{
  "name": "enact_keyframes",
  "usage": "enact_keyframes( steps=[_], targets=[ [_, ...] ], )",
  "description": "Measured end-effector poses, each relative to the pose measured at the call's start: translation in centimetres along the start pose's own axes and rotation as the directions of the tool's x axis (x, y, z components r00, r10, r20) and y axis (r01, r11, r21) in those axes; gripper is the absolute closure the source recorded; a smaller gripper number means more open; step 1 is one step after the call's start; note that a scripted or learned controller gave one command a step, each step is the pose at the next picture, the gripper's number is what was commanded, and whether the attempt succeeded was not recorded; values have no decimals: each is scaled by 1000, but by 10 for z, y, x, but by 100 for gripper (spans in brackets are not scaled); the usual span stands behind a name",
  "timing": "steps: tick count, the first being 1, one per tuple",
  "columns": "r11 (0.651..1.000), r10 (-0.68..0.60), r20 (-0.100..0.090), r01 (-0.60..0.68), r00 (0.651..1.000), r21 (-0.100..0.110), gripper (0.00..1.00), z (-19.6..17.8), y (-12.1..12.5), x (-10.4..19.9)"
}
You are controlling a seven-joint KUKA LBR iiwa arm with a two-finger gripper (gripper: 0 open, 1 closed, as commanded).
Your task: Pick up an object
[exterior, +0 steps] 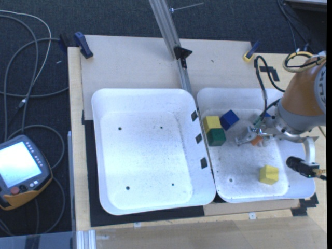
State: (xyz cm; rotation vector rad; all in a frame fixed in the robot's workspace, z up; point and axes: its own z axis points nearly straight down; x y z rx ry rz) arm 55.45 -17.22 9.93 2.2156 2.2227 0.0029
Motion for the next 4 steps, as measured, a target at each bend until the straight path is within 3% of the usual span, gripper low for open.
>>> enact_keyframes(
  steps=[1,2,3,4],
  targets=[
    [1000,-1,-1,1,1000,0,0,0,45,18],
    [998,14,3,-14,1000,66,0,3,104,44],
    [998,14,0,-14,1000,64,100,-4,102,44],
    [1000,-3,-2,3,1000,-7,100,-106,113,105]
  ],
)
